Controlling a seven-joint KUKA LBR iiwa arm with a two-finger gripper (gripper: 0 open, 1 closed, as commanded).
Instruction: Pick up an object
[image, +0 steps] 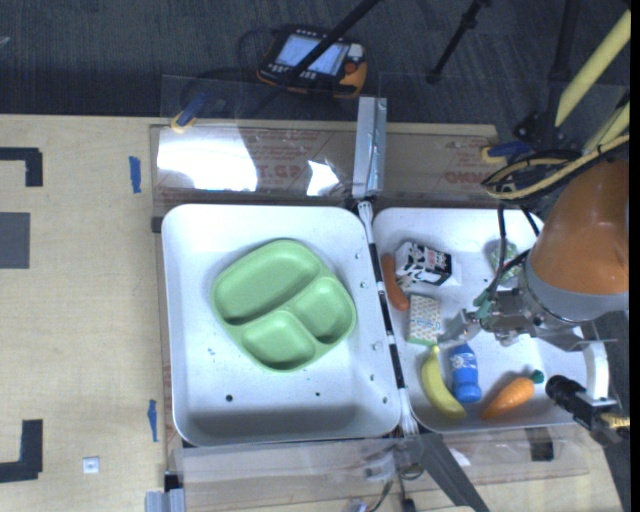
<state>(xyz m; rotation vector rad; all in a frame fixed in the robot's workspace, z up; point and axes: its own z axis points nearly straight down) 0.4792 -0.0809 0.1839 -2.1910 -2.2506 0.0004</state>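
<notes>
My gripper (487, 320) hangs over the middle of the right bin (455, 224), below the arm's orange band. Just in front of it and to its left lies a small blue bottle (463, 372) with a white cap. A yellow banana (436, 385) curves along the bottle's left side. An orange carrot (507, 395) lies to the bottle's right, near the bin's front wall. A pale checkered pad (425, 318) sits left of the gripper. Nothing is visibly held.
A black-and-white carton (425, 264) lies at the back of the right bin, with a red sausage (394, 282) along its left wall. The left bin (190, 330) holds a green divided plate (284, 303). Cables hang at the back right.
</notes>
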